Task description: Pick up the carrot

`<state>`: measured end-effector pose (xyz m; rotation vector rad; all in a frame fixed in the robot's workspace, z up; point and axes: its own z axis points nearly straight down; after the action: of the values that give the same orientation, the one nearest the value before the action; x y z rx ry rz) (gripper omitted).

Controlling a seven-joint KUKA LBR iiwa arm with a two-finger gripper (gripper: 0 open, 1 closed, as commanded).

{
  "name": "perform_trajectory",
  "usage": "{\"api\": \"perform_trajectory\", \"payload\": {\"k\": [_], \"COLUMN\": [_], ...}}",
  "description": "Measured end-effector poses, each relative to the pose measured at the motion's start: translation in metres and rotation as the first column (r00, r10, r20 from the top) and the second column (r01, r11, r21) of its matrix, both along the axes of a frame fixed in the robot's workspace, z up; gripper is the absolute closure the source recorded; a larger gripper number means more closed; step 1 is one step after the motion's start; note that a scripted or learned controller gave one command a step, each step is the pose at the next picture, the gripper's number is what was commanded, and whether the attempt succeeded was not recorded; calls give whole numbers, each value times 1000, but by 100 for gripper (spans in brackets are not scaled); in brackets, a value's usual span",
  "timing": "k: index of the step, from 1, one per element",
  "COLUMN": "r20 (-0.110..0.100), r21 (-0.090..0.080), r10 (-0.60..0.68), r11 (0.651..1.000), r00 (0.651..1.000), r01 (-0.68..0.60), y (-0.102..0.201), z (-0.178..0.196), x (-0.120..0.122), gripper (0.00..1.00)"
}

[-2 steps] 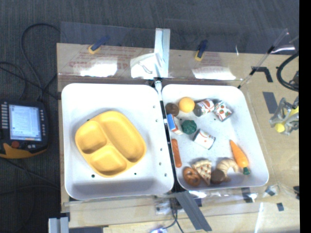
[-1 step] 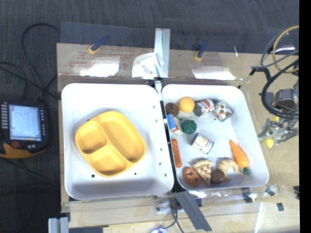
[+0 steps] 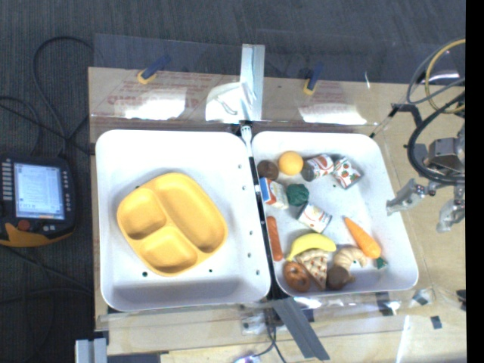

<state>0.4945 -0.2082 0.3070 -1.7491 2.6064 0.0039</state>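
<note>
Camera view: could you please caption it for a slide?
Carrot lies in right bin among toy food; yellow tray fills left bin.

Dark carpet floor point(image 3: 189, 10), wooden bench point(image 3: 378, 97)

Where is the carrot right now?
The orange tapered carrot lies in the right white bin, near its right wall, beside the yellow banana.

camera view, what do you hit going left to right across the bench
handheld screen pendant → yellow divided tray in the left bin → sausage → banana → carrot in the right bin → gripper
</note>
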Motion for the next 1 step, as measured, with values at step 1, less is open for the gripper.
{"api": "perform_trajectory", "payload": {"k": [1], "r20": [-12], "r21": [4], "r10": [4], "r11": [1000], "r00": [1000], "r01": [-4], "y": [24], "z": [-146], "x": [-12], "gripper": [0]}}
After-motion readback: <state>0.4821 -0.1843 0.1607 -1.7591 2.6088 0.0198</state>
